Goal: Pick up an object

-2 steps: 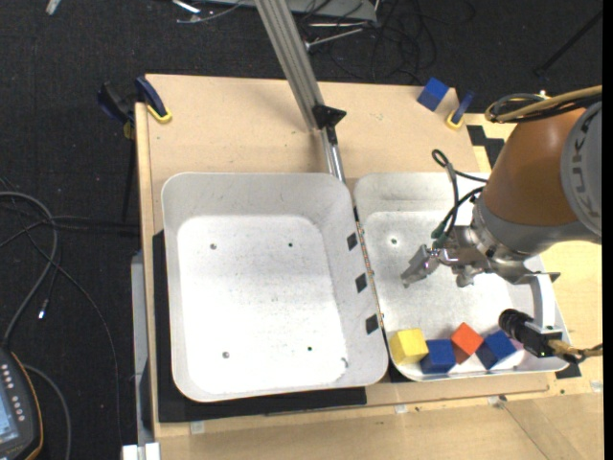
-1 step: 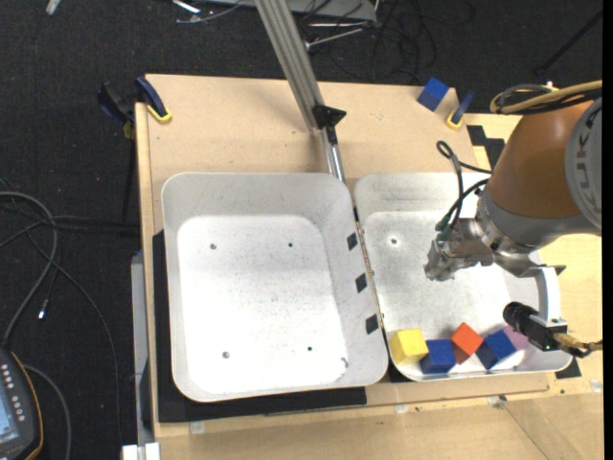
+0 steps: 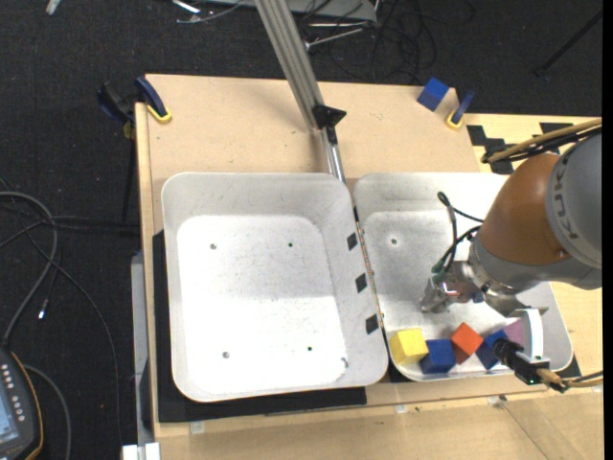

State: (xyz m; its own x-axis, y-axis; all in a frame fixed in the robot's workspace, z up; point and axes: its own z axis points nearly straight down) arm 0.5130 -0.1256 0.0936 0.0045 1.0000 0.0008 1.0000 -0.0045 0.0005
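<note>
- The bench (image 3: 249,132) carries two shallow white bins side by side; the left bin (image 3: 192,286) has a speckled floor, and the right bin (image 3: 402,209) holds the blocks.
- The grey arm (image 3: 551,223), with its orange band, comes in over the right edge of the bench and bends down into the right bin.
- The gripper (image 3: 439,297) hangs low over the middle of the right bin's floor, just above the row of blocks; nothing shows between its fingers, and whether they are spread or pressed together cannot be told.
- Along the near edge of the right bin lie the blocks: a yellow block (image 3: 409,343) toward the near-left corner, a blue block (image 3: 440,356) just beside it, then an orange block (image 3: 466,339).
- A second blue block (image 3: 494,348) and a pale purple block (image 3: 515,333) sit farther toward the near-right corner, close together.
- A blue cube (image 3: 433,93) rests on the bench's far edge, well apart from the bins.
- A metal pole (image 3: 292,51) slants over the far edge of the bench.
</note>
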